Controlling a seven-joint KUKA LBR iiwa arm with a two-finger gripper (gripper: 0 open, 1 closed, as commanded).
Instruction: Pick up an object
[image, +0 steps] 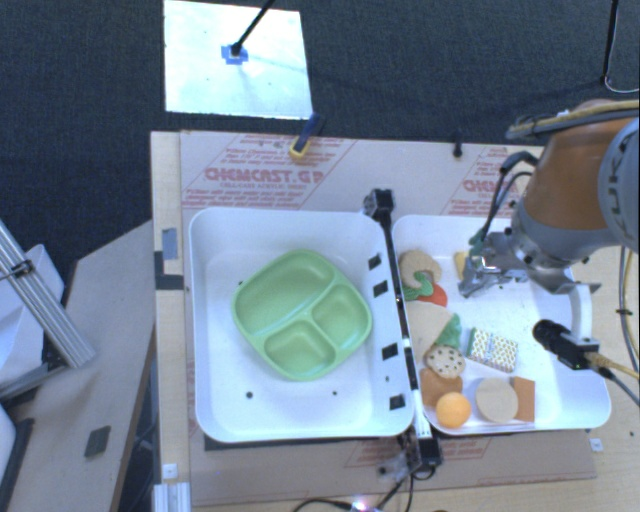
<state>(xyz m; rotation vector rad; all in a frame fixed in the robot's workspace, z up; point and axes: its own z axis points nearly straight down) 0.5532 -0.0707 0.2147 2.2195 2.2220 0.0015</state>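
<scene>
The right bin (590, 395) holds several toy foods. Among them are a tan bread piece (418, 265) on a red piece (434, 295), a green wedge (451, 330), a chocolate-chip cookie (443, 360) and a patterned cracker (493, 349). At the front lie an orange ball (453, 409), a round tan disc (495, 400) and an orange slab (524, 398). My gripper (481, 274) hangs low over the back of this bin. It is just right of the bread piece and beside a small yellow piece (460, 263). I see nothing held in it.
The left bin (215, 400) carries a green divided plate (302, 315). A black-clipped divider (392, 300) runs between the bins. A black part (562, 345) on the arm overhangs the right bin's right side. Cables (500, 195) loop behind the wrist.
</scene>
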